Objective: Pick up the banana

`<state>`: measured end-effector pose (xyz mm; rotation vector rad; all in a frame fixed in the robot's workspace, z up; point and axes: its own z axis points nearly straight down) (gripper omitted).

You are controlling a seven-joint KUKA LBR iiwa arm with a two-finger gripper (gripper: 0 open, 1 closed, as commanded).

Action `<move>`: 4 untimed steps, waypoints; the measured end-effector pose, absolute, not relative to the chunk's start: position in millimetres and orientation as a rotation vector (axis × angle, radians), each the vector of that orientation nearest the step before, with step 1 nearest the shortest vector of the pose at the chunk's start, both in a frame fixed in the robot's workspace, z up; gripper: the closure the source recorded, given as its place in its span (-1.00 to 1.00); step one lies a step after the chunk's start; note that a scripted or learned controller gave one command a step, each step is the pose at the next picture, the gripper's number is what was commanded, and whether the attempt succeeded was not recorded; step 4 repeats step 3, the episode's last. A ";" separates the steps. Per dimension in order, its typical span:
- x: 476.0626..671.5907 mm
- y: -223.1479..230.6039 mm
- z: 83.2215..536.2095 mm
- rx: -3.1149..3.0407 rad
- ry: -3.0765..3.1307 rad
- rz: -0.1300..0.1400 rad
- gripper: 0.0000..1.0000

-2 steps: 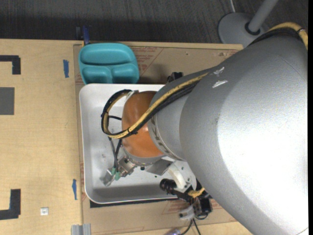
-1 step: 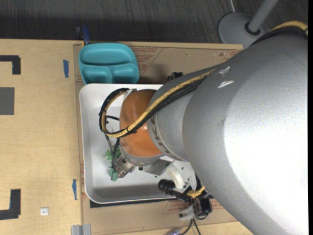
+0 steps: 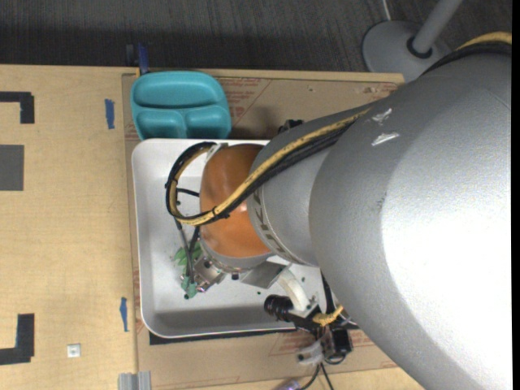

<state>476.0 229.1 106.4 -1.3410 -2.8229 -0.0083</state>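
My arm's grey body and its orange band hang low over the left white bin and cover most of its floor. The gripper points down into the bin beneath the wrist, and just its metal base with a small green part peeks out at the wrist's lower left. Black and yellow cables loop along the wrist. Whatever lies under the arm is hidden.
A teal moulded tray stands just beyond the bin's far edge. The tan bench with black and blue tape marks stretches to the left. A cable bundle with a black connector hangs over the bin's near right corner.
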 end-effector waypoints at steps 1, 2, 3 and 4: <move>476.3 229.4 116.2 -1.340 -2.825 -0.010 1.00; 476.7 229.8 125.9 -1.339 -2.828 -0.012 1.00; 477.2 230.2 135.8 -1.338 -2.831 -0.014 1.00; 477.2 230.2 135.8 -1.338 -2.831 -0.014 1.00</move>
